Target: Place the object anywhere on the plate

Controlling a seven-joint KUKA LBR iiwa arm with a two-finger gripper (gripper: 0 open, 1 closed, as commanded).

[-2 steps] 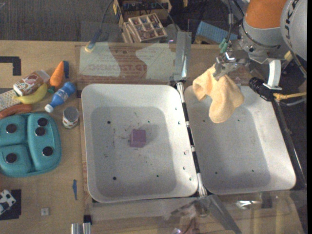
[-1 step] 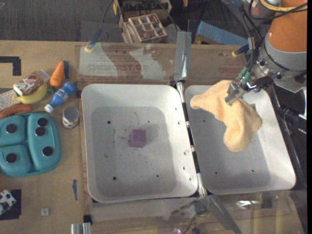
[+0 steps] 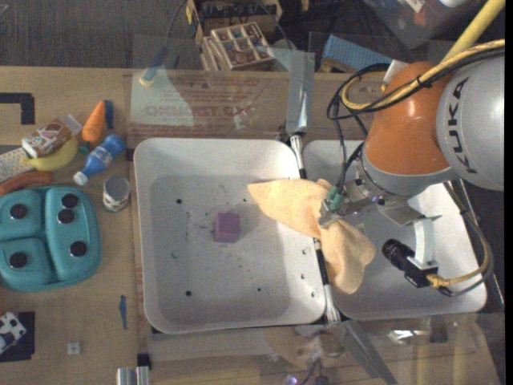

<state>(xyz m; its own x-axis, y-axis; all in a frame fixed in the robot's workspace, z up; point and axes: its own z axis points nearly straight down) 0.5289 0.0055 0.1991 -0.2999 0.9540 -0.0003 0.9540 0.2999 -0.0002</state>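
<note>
A yellow cloth (image 3: 292,205) lies spread across the divider between the two white bins, one flap over the left bin (image 3: 160,215) and one hanging into the right bin (image 3: 457,295). My gripper (image 3: 331,208) sits at the cloth's bunched middle, just right of the divider, with its fingers pinched shut on the fabric. A small purple cube (image 3: 227,227) rests on the floor of the left bin, to the left of the cloth and apart from it. The arm's orange band (image 3: 405,127) rises above the right bin.
On the bench left of the bins are a teal compartment tray (image 3: 48,235), a small metal can (image 3: 117,192), a blue bottle (image 3: 99,158), a banana (image 3: 50,159) and a carrot (image 3: 95,121). A black cable and connector (image 3: 409,265) hang over the right bin.
</note>
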